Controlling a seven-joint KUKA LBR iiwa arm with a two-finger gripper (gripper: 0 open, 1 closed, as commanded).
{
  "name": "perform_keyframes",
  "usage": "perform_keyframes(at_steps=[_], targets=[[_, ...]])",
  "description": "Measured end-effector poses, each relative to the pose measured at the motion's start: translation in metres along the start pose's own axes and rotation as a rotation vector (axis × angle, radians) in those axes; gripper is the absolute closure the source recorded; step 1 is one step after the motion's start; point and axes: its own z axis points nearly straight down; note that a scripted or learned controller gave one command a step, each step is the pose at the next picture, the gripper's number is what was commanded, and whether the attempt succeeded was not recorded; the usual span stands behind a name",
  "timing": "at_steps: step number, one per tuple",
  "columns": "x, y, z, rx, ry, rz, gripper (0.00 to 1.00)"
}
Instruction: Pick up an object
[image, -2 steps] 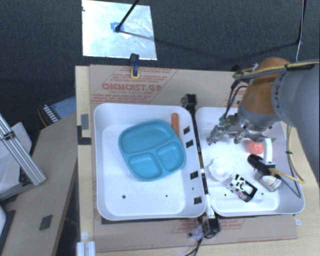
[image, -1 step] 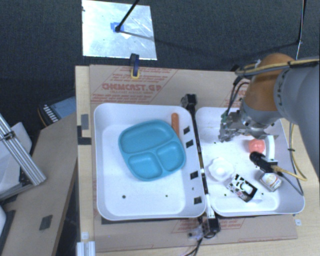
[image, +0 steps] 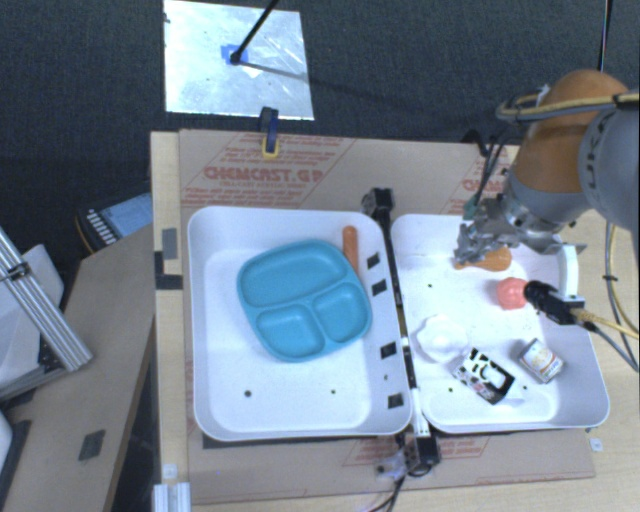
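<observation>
Cardboard (image: 262, 172) lettering – "CHEMCAST" – behind bins (image: 300, 225)

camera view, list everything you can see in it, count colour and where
bins: 2, white, side by side on the bench
divided plate: 1, blue, left bin
stick: 1, orange, left bin, at the plate's top right edge
ball: 1, pink, right bin
orange lump: 1, right bin, under the gripper
black-and-white packet: 1, right bin, front
small can: 1, tan, right bin, front right
foil sheet: 1, silver, behind the bench
arm: 1, grey and orange, from the right
gripper: 1, over the right bin
</observation>
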Motion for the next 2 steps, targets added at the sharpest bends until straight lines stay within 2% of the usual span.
perform_keyframes(at_steps=[1, 2], targets=[[-0.009, -0.004, -0.059, 0.001, 0.000, 0.002, 1.00], [-0.009, -0.002, -0.079, 0.003, 0.000, -0.003, 1.00]])
